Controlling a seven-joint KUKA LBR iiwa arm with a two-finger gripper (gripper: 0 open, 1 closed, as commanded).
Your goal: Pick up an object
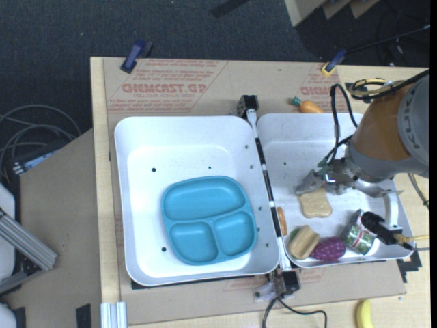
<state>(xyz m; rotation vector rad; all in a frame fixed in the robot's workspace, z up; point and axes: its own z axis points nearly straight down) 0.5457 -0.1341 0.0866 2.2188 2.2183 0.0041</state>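
From above, the gripper [315, 183] hangs low in the right bin [287, 130], fingers' state impossible to tell, with the tan toast piece [316, 206] just below it, unlifted; the pick is not yet done.

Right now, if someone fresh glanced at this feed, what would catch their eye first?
Probably the bright blue three-compartment plastic plate, lying alone in the left white bin. Next, the grey arm with its orange band reaching into the right white bin, its gripper low over a tan slice of toy bread. Along that bin's near edge sit a tan bread roll, purple grapes and a small green-labelled can.
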